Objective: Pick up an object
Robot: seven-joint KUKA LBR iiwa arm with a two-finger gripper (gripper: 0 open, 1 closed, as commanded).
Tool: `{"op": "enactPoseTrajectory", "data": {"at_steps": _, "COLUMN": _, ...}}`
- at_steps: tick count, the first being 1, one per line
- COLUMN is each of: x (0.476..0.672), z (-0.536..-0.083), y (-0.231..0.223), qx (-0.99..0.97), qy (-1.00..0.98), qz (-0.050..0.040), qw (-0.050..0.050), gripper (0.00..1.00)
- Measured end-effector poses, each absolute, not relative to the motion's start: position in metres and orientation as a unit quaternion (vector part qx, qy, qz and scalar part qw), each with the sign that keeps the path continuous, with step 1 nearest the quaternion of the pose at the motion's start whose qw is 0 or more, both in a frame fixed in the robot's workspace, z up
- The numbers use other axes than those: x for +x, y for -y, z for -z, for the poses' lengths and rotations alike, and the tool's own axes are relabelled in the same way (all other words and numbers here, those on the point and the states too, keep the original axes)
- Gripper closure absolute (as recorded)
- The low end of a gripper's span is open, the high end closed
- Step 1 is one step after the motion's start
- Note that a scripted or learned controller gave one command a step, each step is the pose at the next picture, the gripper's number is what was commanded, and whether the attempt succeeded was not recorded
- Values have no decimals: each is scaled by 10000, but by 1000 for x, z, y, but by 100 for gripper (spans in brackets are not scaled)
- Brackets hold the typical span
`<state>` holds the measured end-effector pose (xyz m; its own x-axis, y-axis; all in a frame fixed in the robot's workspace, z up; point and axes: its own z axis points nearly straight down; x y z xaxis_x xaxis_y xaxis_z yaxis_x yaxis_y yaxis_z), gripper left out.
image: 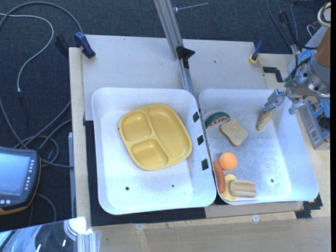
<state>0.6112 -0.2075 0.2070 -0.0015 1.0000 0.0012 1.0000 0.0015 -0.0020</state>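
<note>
A grey screen device (16, 180) sits at the far left, about 8 o'clock from the bench's middle, with white and black cables (31, 51) looping over the dark floor at 10 o'clock. On the bench, the left bin (152, 196) holds a yellow divided plate (155, 135), three compartments, lying a little above the bin's centre. Blue clamps (84, 43) grip the bench's back edge at 11 o'clock, and a grey metal rail (170, 22) slants down from 12 o'clock to the seam between the bins.

The right bin (283, 167) carries the small things. At its 10 o'clock corner lies a watermelon slice (216, 119), with a tan bread slice (233, 132) just beside it at 4 o'clock. Below, near the bin's left wall, an orange ball (228, 161) sits touching the top of a red-orange carrot (219, 175), which runs along the wall. At 7 o'clock a beige roll (243, 188) rests on a yellow piece (229, 182) in the bin's lower corner.

Toward 1 o'clock in this bin a pale tan stick-shaped piece (264, 121) lies tilted. The gripper (281, 103) hangs right above its upper end, reaching in from 3 o'clock; whether its fingers are spread or closed I cannot tell, and nothing is plainly held between them
</note>
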Motion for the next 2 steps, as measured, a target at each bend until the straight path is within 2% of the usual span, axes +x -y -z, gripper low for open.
{"op": "enactPoseTrajectory", "data": {"at_steps": 1, "x": 611, "z": -207, "y": 207, "qx": -7066, "qy": 7077, "qz": -5, "qw": 11, "gripper": 0}}
{"op": "enactPoseTrajectory", "data": {"at_steps": 2, "x": 619, "z": -151, "y": 202, "qx": -7063, "qy": 7080, "qz": -15, "qw": 35, "gripper": 0}}
